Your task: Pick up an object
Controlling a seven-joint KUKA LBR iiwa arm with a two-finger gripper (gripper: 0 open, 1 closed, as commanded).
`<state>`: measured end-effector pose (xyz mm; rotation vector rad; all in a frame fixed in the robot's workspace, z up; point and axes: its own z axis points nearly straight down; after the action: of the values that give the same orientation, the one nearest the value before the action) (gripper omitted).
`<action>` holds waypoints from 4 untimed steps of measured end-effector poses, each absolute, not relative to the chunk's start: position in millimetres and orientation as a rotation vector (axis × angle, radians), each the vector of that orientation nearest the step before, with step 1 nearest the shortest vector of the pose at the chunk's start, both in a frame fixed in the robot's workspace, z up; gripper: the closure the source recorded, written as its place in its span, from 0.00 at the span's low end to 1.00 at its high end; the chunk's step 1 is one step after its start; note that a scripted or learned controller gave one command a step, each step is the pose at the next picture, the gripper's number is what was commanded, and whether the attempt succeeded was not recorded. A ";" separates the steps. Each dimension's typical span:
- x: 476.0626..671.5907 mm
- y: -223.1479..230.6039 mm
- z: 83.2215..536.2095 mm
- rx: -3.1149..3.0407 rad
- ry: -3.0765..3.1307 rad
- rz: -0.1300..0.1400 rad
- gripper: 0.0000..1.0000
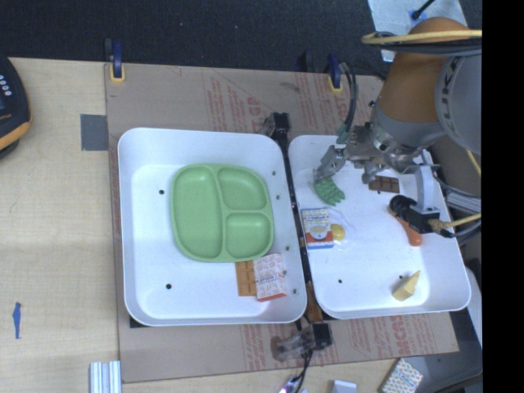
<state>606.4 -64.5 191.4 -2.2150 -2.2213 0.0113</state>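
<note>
Surface (57, 219) pale wood, with a brown cardboard sheet (205, 88) laid over it. Two white bins sit on the sheet, side by side.

Right bin (368, 260):
- Arm (417, 80) comes in from the right, orange band showing above the wrist.
- Tool (330, 164) is low over the bin's far left corner, tip slanting down and to the left.
- Small green object (329, 190) lies on the bin floor just below the tip as seen from here, very close to it or touching. Cannot tell which.
- Cannot tell whether the tool is open or closed. Nothing is seen clamped in it.
- Printed packet (316, 222) lies nearer the camera than the green object, hard by the bin's left wall.
- Small yellow piece (337, 233) sits against the packet's right side.
- Brown piece (383, 185) lies right of the tool, under the wrist.
- Yellow wedge (406, 285) is in the near right corner, well apart from the tool.

Left bin (147, 260):
- Green divided plate (221, 211) lies flat in the middle.
- Red-and-white packet (268, 278) lies at the near edge, just below the plate.
- Brown cracker-like piece (244, 278) sits beside that packet, on its left.
- All of these are well apart from the tool.
</note>
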 end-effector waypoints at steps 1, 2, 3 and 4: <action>658.2 -94.5 142.3 -2.221 -2.226 0.004 0.00; 637.6 -95.5 89.0 -2.215 -2.220 0.011 0.00; 657.3 -140.5 102.5 -2.224 -2.223 0.002 0.00; 657.0 -138.9 113.0 -2.218 -2.224 0.003 1.00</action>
<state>657.0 -138.9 113.0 -2.2183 -2.2241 0.0031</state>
